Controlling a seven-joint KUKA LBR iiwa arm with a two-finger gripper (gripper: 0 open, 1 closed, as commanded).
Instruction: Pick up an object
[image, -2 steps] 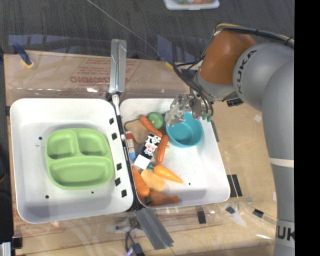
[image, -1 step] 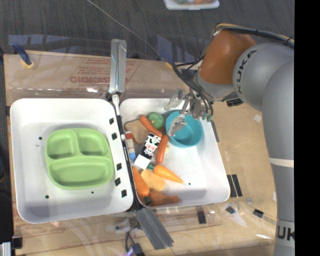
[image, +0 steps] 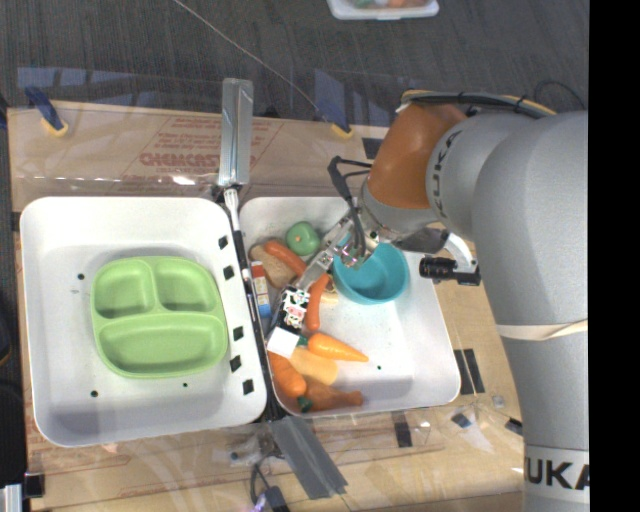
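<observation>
- The blue bowl (image: 372, 278) is taken as the likeliest target, since the end effector (image: 345, 245) hangs at its upper-left rim; it is a small round teal bowl, seen upright and open, lying in the upper middle of the right bin (image: 430, 350).
- Whether the end effector is spread or closed cannot be told, as it is partly masked by the wrist and cables; nothing is seen held by it.
- A slip is judged possible: the bowl's rim is thin and smooth, and a pinch at its edge could tip the bowl or let it slide out.
- Nearest the viewer, below and left of the bowl, a heap of carrots (image: 335, 348) and other orange pieces is packed along the bin's left wall; a stray item could be dragged along if the descent lands off the rim.
- Just left of the bowl, a small black-and-white cow-patterned block (image: 294, 306) and an upright orange piece (image: 315, 303) lie close by; these could be knocked or caught instead.
- Farther up and left of the bowl, a green round fruit (image: 303, 237) sits beside the end effector and could be nudged.
- Well left of the bowl, a green divided plate (image: 158, 315) rests in the left bin (image: 50, 300), away from any risk.
</observation>
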